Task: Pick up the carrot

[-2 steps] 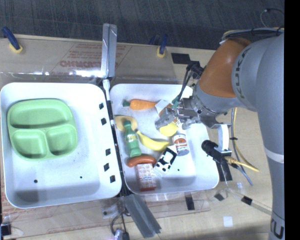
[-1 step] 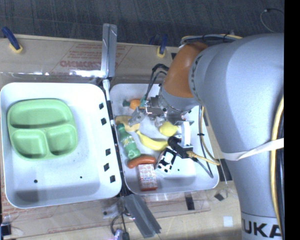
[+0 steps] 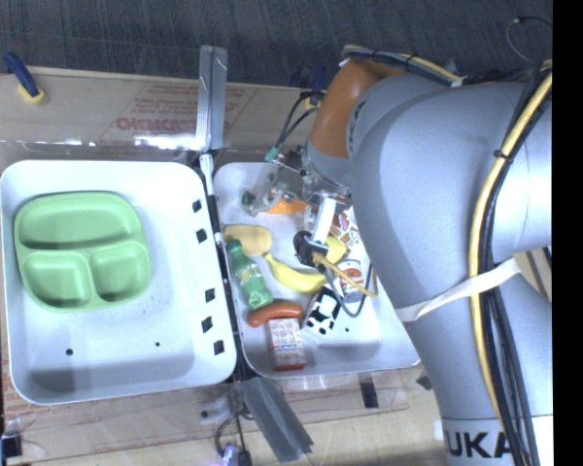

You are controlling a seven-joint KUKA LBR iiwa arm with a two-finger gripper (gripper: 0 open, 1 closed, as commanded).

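We see the grey arm (image 3: 437, 221) filling the right of the frame, with the white letters "UKA" readable near its base at lower right. The bench (image 3: 97, 105) shows faint reversed red print on its cardboard at upper left, too blurred to read. The left bin (image 3: 19, 357) holds a green divided tray (image 3: 78, 249) in its upper part, with bare white floor below it. The right bin (image 3: 369, 357) is crowded: a yellow banana (image 3: 293, 276), a green bottle (image 3: 249, 274), a red sausage (image 3: 274, 312), a small red-labelled box (image 3: 286, 343) and a black-and-white piece (image 3: 321, 314) lie close together. The tool (image 3: 277, 194) sits at that bin's upper edge; we cannot tell whether it is released or clenched. The carrot (image 3: 290, 204) lies just beside it, in the bin's upper part.
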